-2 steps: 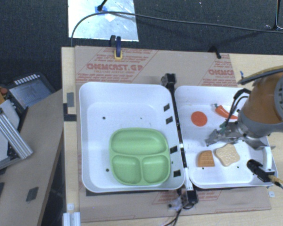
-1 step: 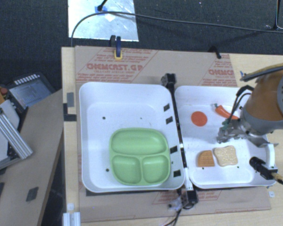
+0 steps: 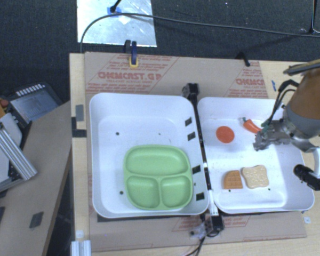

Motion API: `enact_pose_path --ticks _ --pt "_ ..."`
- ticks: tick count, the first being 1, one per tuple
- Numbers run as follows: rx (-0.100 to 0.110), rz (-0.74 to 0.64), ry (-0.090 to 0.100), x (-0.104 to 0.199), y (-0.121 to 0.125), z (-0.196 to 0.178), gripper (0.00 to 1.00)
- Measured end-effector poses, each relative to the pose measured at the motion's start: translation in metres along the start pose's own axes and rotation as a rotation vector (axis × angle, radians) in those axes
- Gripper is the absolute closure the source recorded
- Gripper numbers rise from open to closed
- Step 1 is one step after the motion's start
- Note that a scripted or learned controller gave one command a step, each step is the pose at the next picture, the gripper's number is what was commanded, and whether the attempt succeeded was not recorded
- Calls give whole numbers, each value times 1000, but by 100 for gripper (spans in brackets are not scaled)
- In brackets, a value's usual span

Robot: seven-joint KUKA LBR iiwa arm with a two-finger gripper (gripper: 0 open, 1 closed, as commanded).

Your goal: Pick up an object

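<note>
The right bin (image 3: 288,199) holds a round red-orange piece (image 3: 225,134), a small orange carrot-like piece (image 3: 250,125), a brown square cracker (image 3: 232,180) and a pale toast slice (image 3: 255,176). My gripper (image 3: 262,141) hangs over the right bin's upper right part, just below and right of the carrot-like piece and to the right of the red piece. I see nothing between its fingers.
The left bin (image 3: 104,121) holds a green three-compartment plate (image 3: 157,176). A black divider with clips (image 3: 198,143) runs between the bins. Cables cross the dark floor behind the bench, and grey equipment (image 3: 21,132) stands at the left.
</note>
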State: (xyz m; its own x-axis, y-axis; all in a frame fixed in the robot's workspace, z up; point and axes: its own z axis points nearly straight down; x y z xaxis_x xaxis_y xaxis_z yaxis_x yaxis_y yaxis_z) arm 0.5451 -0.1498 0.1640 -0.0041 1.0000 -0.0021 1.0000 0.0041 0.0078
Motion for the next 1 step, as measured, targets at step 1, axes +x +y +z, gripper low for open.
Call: enact_pose_path --ticks 1 --pt "2 0 0 0 12 -50 100"
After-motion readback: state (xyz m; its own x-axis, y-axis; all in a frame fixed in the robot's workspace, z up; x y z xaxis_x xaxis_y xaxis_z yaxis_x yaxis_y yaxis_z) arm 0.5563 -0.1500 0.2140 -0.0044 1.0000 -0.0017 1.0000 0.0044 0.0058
